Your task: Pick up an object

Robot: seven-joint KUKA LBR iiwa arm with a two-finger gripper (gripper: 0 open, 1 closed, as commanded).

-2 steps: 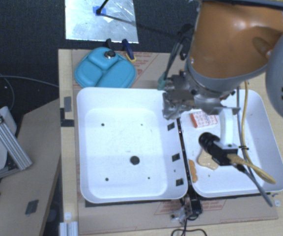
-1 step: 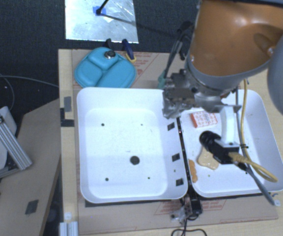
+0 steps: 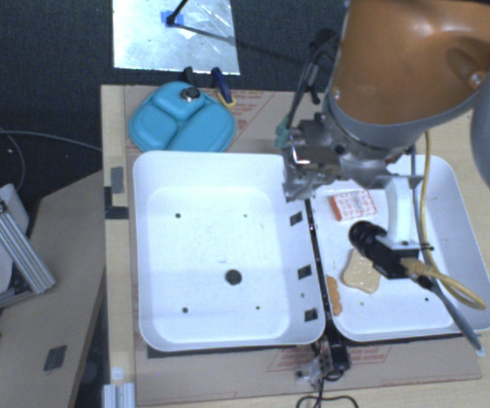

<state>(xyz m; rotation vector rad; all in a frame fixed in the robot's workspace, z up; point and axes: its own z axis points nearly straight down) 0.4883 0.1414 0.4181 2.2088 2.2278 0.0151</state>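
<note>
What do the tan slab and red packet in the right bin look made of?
The tan slab looks like matte foam or soft plastic: dull, toast-shaped. The red packet seems printed paper or card: flat, red-and-white pattern, too small to confirm.

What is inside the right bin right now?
A red-and-white packet, a tan flat piece and a thin orange strip lie in the right bin. The arm covers the bin's far part, so anything there is hidden.
</note>
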